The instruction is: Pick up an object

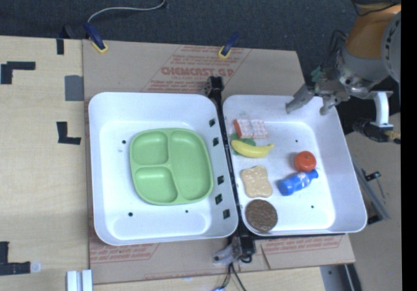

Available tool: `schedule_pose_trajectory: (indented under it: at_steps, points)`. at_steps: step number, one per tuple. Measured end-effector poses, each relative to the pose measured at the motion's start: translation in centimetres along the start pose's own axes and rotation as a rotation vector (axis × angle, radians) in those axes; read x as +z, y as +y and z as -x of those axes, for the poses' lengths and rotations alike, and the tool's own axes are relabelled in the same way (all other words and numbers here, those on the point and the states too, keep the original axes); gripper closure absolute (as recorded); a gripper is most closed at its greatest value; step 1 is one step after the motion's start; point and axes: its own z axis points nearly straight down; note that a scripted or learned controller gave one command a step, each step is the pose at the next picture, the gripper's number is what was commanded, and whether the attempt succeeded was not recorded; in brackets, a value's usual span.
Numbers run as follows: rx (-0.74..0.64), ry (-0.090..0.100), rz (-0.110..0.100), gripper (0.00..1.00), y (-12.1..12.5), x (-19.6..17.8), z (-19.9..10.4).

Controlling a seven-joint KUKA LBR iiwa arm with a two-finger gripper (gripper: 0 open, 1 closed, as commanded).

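Over the far right corner of the right bin (339,153) hangs the gripper (307,105), fingers spread apart, nothing between them. One fingertip sits near the bin's far rim at left, the other just above the rim at right. Grey arm (374,36) with orange band comes in from the right edge.

Right bin contents, all lying flat and untouched:
- red-and-white packet (251,129), near the far left corner, close to the divider
- banana (251,148), just in front of the packet, about touching it
- toast slice (256,181), near the left wall, mid bin
- brown round cookie (261,215), near left corner, just beside the toast
- tomato (304,161), right of centre
- blue bottle (298,182), lying on its side, just in front of the tomato, touching or nearly so

Left bin (107,153) carries a green divided plate (171,166), roughly centred, three compartments.

Both bins sit on a cardboard sheet (182,68) on the bench; two yellow-blue clamps (96,42) at the sheet's far edge. Gripper is well apart from every object.
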Motion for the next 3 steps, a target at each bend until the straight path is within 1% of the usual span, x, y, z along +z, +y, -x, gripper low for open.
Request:
schedule_pose_trajectory:
  at_steps: [1,2,3]
  points:
    - [0.0,-0.002,0.004,0.0,-2.6,11.8,2.4]
    - [0.0,-0.003,0.006,0.0,-8.1,11.8,1.6]
    - [0.0,-0.004,0.008,1.0,-8.0,10.8,1.6]
